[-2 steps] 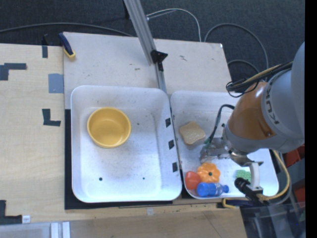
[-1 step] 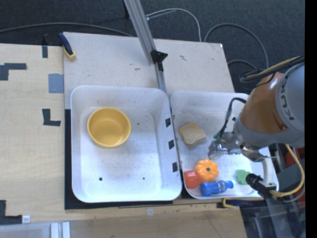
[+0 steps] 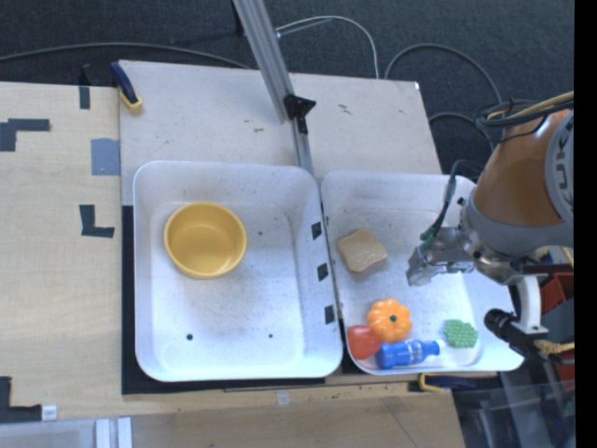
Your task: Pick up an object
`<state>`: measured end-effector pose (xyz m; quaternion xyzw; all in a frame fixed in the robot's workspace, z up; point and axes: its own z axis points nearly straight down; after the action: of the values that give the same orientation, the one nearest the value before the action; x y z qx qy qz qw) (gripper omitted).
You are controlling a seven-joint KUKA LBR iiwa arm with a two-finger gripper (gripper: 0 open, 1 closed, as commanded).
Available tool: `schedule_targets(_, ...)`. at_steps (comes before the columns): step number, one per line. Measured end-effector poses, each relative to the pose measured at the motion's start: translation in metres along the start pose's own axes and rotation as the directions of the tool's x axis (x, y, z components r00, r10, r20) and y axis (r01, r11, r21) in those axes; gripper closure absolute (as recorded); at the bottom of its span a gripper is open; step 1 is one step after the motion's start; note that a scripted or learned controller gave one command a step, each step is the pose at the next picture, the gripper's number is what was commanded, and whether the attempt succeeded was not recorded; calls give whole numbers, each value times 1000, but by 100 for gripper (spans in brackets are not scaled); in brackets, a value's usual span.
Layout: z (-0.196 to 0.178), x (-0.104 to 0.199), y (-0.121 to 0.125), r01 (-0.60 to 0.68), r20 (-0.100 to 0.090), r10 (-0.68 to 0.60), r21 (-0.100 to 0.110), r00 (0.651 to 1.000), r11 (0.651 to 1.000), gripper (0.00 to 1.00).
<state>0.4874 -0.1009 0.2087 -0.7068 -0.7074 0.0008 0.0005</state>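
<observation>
Grey arm with orange band [image 3: 522, 189] nearest, reaching in from the right over the right bin [image 3: 392, 181]. End effector [image 3: 424, 269] low above bare bin floor, pointing down; open or closed, cannot tell from this angle. Nothing seen gripped.

Closest candidate: tan bread-like piece [image 3: 362, 250], just beside the end effector on its left side, apart from it, lying flat and alone. Probably the easiest target, because free on all sides.

Others crowded at the near rim of the same bin: orange pumpkin [image 3: 390, 318], red object [image 3: 364, 342] and blue bottle [image 3: 408, 353] touching or almost touching; green object [image 3: 459, 333] a little apart, near the corner. Harder to take singly, judging by the crowding.

Yellow bowl [image 3: 203, 239] alone in the left bin [image 3: 224, 172], well apart from the arm.

Task seemingly at approach stage, pick not yet done.
</observation>
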Motion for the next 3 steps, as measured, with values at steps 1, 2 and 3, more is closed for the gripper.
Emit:
schedule_targets(1,-9,0,0,0,-1,0,-1,1000,1000,100)
schedule_targets(2,-4,36,31,5,-2,-5,0,1000,1000,100)
schedule_targets(3,-17,83,56,6,-2,-6,-2,1000,1000,100)
